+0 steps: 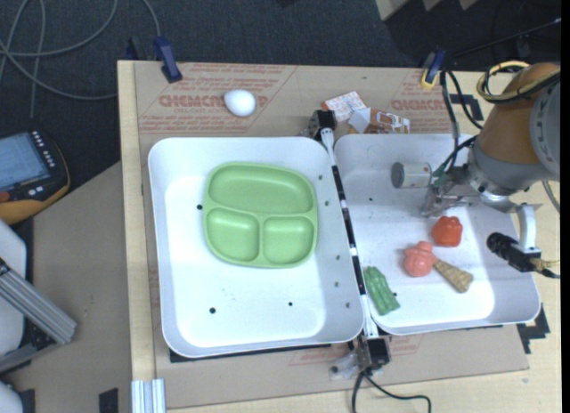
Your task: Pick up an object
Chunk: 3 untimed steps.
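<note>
In the right bin (508, 306) lie a red pepper-like toy (448, 231), a pink ball-shaped toy (417, 260) touching a tan cone (454, 276), and a green toy (380, 292) by the bin's left wall. A small grey cylinder (410, 174) lies towards the back. My gripper (436, 201) hangs low over the bin between the grey cylinder and the red toy, just above and left of the red one. Nothing is visibly held in it.
The left bin (178, 295) holds a green divided plate (261, 214). A white egg (239, 101) and some crumpled wrappers (358, 113) lie on the bench behind the bins. The grey arm with its orange band (517, 126) enters from the right.
</note>
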{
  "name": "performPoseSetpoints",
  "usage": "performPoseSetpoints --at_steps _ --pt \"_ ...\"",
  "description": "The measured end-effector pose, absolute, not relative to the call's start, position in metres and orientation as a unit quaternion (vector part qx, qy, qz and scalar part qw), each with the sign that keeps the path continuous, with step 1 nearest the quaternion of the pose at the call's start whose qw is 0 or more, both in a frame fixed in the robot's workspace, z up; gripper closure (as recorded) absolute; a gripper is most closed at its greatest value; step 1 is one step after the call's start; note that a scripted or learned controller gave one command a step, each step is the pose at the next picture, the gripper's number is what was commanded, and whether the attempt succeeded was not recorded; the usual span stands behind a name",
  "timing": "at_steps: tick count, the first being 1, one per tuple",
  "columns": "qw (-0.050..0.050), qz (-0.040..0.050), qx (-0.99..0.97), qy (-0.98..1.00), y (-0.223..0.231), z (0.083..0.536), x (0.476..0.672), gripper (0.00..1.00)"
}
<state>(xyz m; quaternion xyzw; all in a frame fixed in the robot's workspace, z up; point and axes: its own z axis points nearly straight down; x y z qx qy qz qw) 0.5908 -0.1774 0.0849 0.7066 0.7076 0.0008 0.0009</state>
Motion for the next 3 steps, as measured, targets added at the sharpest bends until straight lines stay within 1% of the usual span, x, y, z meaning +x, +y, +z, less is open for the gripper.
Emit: performPoseSetpoints --at_steps 1,2,3 --pt "0.001 0.0003 0.707 0.708 -0.178 0.085 0.590 0.00" --pt "-0.001 -0.0004 0.707 0.707 -0.163 0.084 0.526 0.00" --pt "0.000 -0.0001 0.707 0.707 -0.163 0.094 0.526 1.00"
